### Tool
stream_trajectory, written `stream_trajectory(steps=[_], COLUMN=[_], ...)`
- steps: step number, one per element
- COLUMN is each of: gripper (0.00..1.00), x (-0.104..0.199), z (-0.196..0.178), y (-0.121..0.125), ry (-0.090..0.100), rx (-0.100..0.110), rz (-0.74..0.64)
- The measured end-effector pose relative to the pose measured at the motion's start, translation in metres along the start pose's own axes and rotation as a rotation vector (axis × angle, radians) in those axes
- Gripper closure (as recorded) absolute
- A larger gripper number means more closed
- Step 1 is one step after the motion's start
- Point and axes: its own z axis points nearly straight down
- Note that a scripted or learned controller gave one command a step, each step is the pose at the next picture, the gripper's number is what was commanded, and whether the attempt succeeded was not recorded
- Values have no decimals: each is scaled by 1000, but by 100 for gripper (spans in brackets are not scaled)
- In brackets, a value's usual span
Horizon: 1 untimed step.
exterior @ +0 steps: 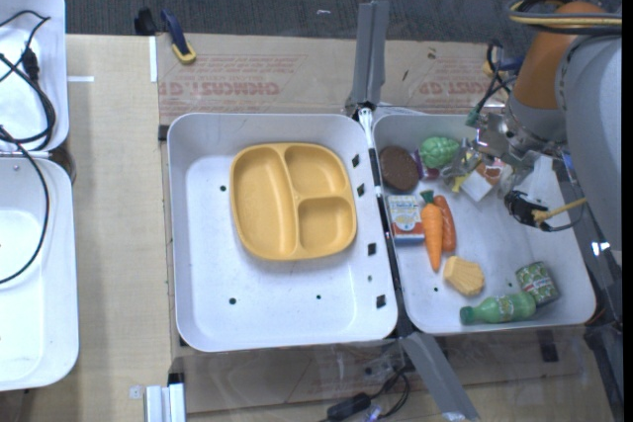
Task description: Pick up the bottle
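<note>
Two shallow white bins side by side on a wooden table point(109, 212), seen from above at a slant. In the left bin point(198, 292), a yellow divided plate point(293, 201) lying flat near the middle. In the right bin point(554, 262), a scatter of toy food: a green bottle point(497, 309) on its side near the front edge, just beside a green can point(536, 283); a yellow cheese wedge point(464, 276) a little above the bottle; an orange carrot point(434, 230) toward the bin's centre, next to a small carton point(404, 216) against the dividing wall; a brown round piece point(399, 168) and a green leafy vegetable point(440, 152) at the back. Reaching in from the right, a grey arm point(593, 104) with an orange band — its tool point(482, 156) low over the back of the right bin, near the leafy vegetable and well apart from the bottle. Finger state of the tool impossible to tell amid cables and clutter. Nothing visibly held.
</note>
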Motion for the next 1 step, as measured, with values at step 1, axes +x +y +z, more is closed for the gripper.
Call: stream_trajectory(steps=[1], gripper=[0], x=[-29], z=[-5], y=[-7], ry=[7], rx=[-42], rz=[-203])
